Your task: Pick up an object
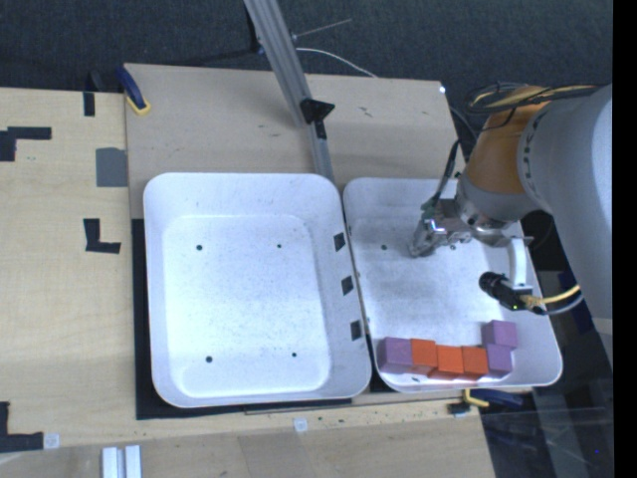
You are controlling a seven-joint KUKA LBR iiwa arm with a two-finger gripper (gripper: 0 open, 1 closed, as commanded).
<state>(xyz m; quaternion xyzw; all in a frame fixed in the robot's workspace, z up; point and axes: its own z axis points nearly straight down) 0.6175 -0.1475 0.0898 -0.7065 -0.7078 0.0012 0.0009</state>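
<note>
Purple and orange blocks lined along right bin's near wall; gripper low over bin floor, well apart, finger state impossible to tell.

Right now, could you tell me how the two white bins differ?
The right bin has purple and orange blocks lined along its near edge, and the gripper hangs over it; the left bin shows just dark specks. The left bin looks wider. Both are shallow, white and round-cornered.

Bench setting, overhead view
Light wooden bench on dark carpet; metal pole slants across the bench's far edge.
</note>
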